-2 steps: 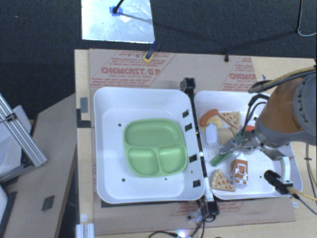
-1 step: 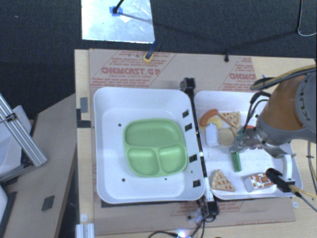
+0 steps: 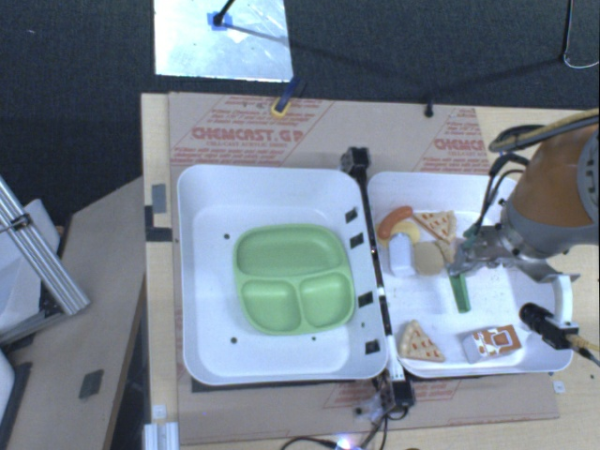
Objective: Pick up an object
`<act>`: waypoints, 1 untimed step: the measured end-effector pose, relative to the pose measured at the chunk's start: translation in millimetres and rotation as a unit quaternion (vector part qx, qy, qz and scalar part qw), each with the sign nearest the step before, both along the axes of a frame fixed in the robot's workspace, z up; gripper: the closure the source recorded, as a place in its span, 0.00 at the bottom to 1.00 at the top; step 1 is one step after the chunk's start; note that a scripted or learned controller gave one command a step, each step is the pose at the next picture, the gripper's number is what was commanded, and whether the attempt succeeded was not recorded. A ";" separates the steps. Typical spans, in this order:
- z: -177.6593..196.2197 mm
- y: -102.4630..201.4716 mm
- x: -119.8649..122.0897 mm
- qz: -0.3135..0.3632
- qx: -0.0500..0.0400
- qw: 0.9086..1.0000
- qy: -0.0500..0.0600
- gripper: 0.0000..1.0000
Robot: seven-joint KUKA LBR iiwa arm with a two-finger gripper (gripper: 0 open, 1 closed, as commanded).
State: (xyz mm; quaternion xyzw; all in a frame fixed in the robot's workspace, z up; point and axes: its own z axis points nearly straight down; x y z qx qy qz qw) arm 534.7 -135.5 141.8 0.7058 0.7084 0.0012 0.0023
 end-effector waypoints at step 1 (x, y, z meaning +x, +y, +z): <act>50.9 -9.7 6.1 0.000 0.000 1.000 -0.001 1.00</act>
